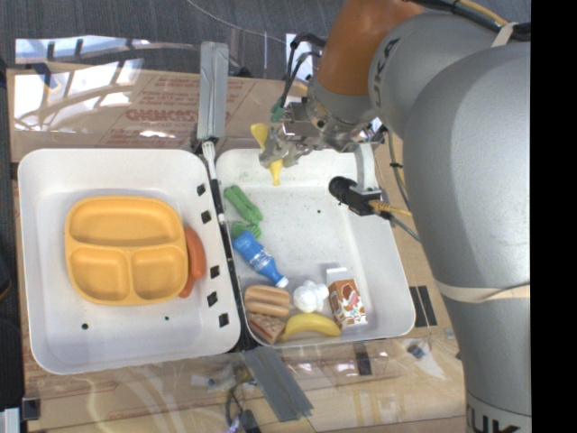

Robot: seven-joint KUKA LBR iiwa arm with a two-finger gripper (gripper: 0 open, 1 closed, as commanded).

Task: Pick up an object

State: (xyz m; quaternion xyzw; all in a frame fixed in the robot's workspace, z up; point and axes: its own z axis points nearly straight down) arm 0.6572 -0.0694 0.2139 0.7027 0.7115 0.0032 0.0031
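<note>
Hovered above right-hand shallow white plastic bin, two-finger metal gripper pinching small yellow plastic piece; lift seemingly done.

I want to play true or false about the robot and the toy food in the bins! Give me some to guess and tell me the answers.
1. The yellow divided tray lies in the left bin. True.
2. The banana sits on the yellow divided tray. False: it lies in the right bin, at the near edge beside the hot dog.
3. The blue bottle lies in the right bin. True.
4. The gripper is over the left bin. False: it is at the far edge of the right bin, with a yellow object at its tip.
5. The small carton stands next to the green vegetable. False: they are apart, and the carton is near the banana.
</note>
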